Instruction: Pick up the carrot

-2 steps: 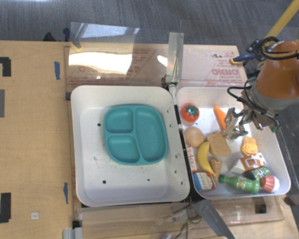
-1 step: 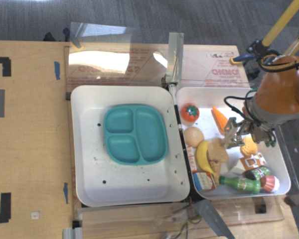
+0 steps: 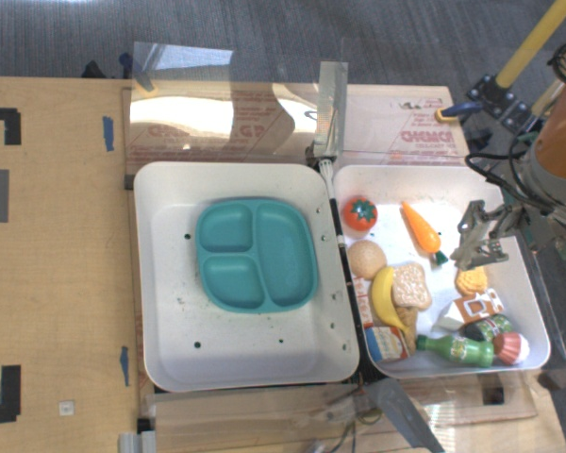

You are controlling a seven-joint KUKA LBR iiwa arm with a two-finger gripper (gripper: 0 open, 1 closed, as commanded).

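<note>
Nearest to me, along the front edge of the right bin (image 3: pixel 538 333), lie a green bottle (image 3: pixel 457 349), a small box with a picture on it (image 3: pixel 385 343) and a red-and-white piece I cannot identify. Just behind them are a banana (image 3: pixel 384 295), a slice of bread (image 3: pixel 411 286) that leans on it, a round bun (image 3: pixel 365 258) and an orange waffle-like piece (image 3: pixel 471 281). The left bin (image 3: pixel 160 253) carries a teal divided plate (image 3: pixel 258 253).

Farther back, in the rear half of the right bin, the carrot (image 3: pixel 420 227) lies flat on the white floor, the thick end toward the back wall and the thin end with a green tip toward the front right. It touches nothing; the tomato (image 3: pixel 360 214) is well apart on its left. The gripper (image 3: pixel 479 237) hangs just beside the carrot on its right, holding nothing, but I cannot tell how far its jaws stand apart.

I judge the carrot to be a light toy of hard, smooth plastic, so it is stiff, not fragile, but probably slippery and ready to roll. Because it tapers, a grip near the tip may squeeze it out. The better place seems the thick middle, with the jaws across the long axis.
</note>
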